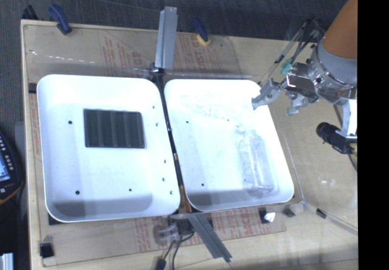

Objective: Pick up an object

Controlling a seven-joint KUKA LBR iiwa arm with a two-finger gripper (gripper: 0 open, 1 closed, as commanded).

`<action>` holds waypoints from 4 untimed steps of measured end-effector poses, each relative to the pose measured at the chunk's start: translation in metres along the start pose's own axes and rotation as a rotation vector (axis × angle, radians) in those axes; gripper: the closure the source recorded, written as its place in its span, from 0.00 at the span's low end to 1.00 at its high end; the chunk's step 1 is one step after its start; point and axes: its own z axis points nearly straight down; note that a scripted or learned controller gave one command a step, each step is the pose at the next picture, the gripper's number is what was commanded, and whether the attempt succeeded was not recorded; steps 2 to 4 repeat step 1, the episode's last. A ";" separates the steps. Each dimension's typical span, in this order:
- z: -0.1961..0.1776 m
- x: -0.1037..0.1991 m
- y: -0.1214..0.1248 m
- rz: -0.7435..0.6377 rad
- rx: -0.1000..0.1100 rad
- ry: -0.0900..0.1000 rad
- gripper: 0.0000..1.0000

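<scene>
No writing reads on the clear bottle (255, 162); whether the tool (276, 97) is open is unclear.

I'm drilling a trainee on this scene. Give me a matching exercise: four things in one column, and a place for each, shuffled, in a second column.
Things:
1. dark ribbed block
2. clear plastic bottle
3. gripper
4. blue clamp

Places:
A. above the right bin's upper right corner
B. lying in the left bin
C. at the bench's far left edge
D. lying in the right bin, near its right wall

Pairs: 1-B, 2-D, 3-A, 4-C
</scene>
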 end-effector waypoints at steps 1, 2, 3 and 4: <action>0.000 0.000 0.000 0.000 0.000 0.000 0.00; 0.000 0.000 0.000 0.000 0.000 0.000 0.00; 0.000 0.000 0.000 0.000 0.000 0.000 0.00; 0.000 0.000 0.000 0.000 0.000 0.000 0.00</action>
